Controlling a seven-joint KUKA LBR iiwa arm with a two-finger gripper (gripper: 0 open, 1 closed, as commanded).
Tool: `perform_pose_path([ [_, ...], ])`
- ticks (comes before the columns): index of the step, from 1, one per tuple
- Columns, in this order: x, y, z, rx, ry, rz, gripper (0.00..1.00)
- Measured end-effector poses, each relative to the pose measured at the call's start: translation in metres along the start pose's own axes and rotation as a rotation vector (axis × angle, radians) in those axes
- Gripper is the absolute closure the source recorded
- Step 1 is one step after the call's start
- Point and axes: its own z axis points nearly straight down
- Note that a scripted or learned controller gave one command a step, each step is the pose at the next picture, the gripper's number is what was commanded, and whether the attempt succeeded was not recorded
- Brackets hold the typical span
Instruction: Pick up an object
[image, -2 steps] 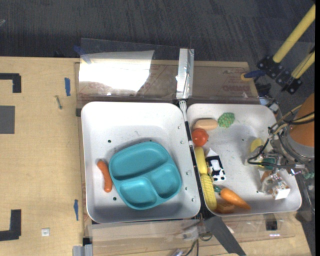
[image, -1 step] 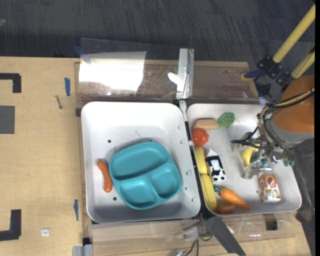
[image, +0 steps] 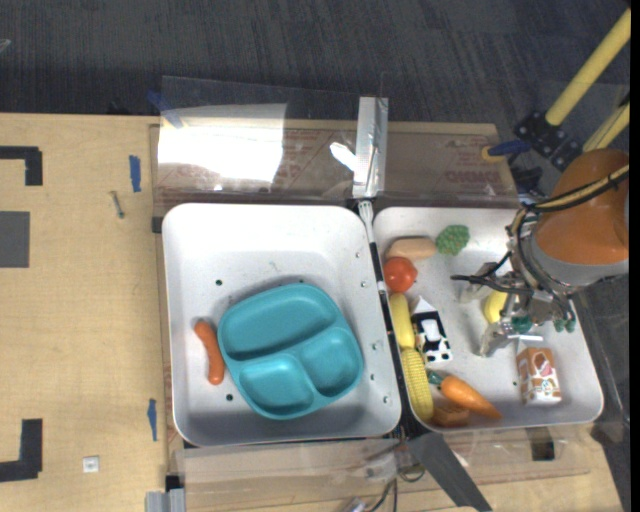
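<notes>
No text, number or brand can be read anywhere on the bench. A small carton (image: 538, 375) in the right bin (image: 590, 400) has an orange and white printed face, but the print is too blurred to make out as words. A black and white box (image: 431, 337) near that bin's left wall shows patches of pattern and no legible lettering. The cardboard panel (image: 470, 165) behind the bins carries faint printed marks, too washed out to read. Black bracket-shaped marks (image: 22, 165) lie on the tan board at the left, shapes and not letters.
</notes>
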Motion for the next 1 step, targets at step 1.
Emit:
perform_pose_path([
  [1, -0.0107, 0.0077, 0.0003, 0.000, -0.001, 0.046, 0.00],
])
